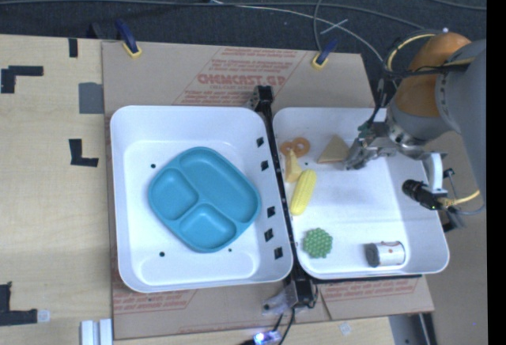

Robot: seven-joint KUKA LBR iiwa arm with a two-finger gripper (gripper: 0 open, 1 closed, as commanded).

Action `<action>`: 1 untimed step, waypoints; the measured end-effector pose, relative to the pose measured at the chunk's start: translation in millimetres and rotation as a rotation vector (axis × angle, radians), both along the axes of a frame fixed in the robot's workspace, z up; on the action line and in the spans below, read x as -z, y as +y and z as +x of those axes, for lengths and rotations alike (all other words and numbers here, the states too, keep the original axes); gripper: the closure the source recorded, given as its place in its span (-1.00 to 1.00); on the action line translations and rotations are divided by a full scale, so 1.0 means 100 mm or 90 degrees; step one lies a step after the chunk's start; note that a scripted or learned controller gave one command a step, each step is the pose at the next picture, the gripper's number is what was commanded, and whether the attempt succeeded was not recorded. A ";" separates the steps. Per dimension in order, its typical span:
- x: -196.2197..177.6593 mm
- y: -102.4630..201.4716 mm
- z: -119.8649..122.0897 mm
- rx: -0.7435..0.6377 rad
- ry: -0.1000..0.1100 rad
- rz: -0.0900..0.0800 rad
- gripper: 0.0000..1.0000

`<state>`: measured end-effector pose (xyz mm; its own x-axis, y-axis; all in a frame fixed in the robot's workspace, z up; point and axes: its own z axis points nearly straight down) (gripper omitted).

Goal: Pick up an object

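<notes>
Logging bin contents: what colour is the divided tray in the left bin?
Light blue; the divided tray shows clearly in the camera view.

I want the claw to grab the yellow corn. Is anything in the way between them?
Nothing visible stands in the way. The claw hangs over the right bin, beside the tan wedge. The corn lies lower and to the claw's left in the camera view, with bare white floor between them.

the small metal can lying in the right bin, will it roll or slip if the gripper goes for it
The small metal can lies on its side near the right bin's front wall, so a nudge across its axis would probably roll it. Its shiny, smooth-looking body may slip between the fingers. It looks rigid, so it should not deform when squeezed.
</notes>
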<state>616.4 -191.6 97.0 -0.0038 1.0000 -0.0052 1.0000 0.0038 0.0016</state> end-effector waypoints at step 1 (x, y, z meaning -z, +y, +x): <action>-0.64 0.00 -0.01 0.001 -0.002 0.002 1.00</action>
